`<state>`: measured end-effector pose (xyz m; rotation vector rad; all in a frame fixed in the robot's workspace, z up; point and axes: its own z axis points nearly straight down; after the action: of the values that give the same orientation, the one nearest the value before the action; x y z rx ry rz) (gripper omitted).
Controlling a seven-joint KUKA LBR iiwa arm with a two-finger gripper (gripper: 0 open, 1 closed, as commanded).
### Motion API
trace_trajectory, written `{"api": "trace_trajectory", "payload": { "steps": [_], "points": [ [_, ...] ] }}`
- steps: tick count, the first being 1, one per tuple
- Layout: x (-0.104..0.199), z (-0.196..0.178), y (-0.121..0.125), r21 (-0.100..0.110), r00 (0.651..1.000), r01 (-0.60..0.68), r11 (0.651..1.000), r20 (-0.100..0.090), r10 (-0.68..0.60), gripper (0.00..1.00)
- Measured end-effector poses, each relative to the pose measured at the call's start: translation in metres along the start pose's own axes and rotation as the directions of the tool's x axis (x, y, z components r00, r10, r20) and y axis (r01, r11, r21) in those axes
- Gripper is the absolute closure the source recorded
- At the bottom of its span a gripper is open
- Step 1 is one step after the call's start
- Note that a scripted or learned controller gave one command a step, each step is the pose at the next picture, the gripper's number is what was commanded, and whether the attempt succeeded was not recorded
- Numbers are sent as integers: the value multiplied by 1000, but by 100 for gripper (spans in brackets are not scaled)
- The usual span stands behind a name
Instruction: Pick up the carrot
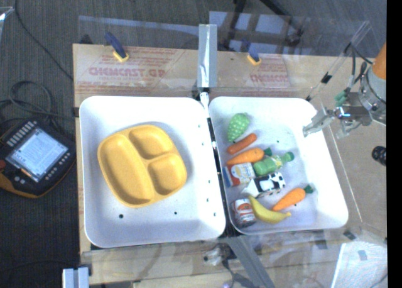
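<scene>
The two-finger gripper, fingers spread and empty, is being held beyond the lone orange carrot; descent is best centred across its middle.

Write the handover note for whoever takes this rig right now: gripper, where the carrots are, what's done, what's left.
Gripper: hangs at the right bin's upper right edge, holding nothing; whether it is open or shut cannot be told.
Carrots: three orange carrot-like pieces lie in the right bin. The middle carrot and the smaller carrot above it sit near the left wall, below the green vegetable. The lower carrot lies near the bottom right, beside the banana.
Left bin: holds the yellow divided tray.
Done: nothing picked yet.
Left: move over a carrot, descend, grasp, lift.
</scene>
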<state>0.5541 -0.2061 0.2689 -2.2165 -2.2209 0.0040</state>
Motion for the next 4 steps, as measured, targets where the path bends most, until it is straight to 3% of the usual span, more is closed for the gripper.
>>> {"api": "trace_trajectory", "payload": {
  "steps": [1,2,3,4],
  "points": [
    [54,140,-44,-6,990,140,990,1,-140,0],
    [56,179,24,-21,978,209,978,9,-209,0],
    [56,171,24,-20,978,208,978,8,-208,100],
    [33,122,53,-3,950,313,950,1,-313,100]
  ]
}}
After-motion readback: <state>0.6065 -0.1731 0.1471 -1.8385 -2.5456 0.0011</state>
